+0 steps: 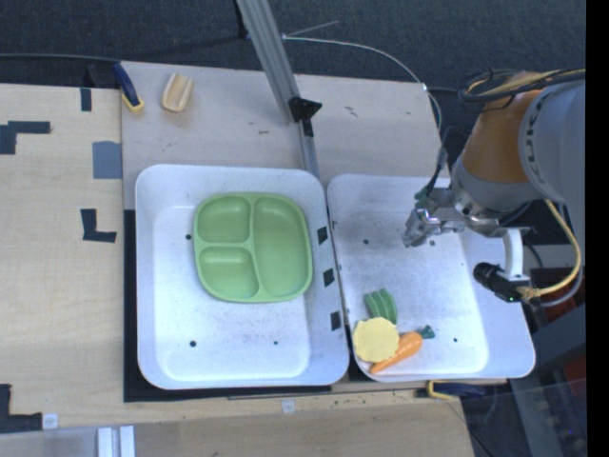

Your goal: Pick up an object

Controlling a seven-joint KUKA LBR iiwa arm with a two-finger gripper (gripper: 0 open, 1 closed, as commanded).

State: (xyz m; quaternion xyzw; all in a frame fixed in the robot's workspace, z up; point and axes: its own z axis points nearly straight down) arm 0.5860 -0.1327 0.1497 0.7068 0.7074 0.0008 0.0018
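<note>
Camera view, arm: grey arm (pixel 533 150) with an orange band reaches in from the right.
Gripper: the gripper (pixel 419 231) hangs over the right bin (pixel 457 284), holding nothing; whether it is open, I cannot tell.
Objects: yellow piece (pixel 376 337), carrot (pixel 402 347) and green vegetable (pixel 382 305) clustered near that bin's front-left corner, well apart from the gripper.
Left bin (pixel 162 255): holds a green divided plate (pixel 253 247).

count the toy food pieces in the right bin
3, clustered at its near-left corner: green piece, yellow round piece below it, carrot at the yellow piece's right. None looks hidden.
</note>
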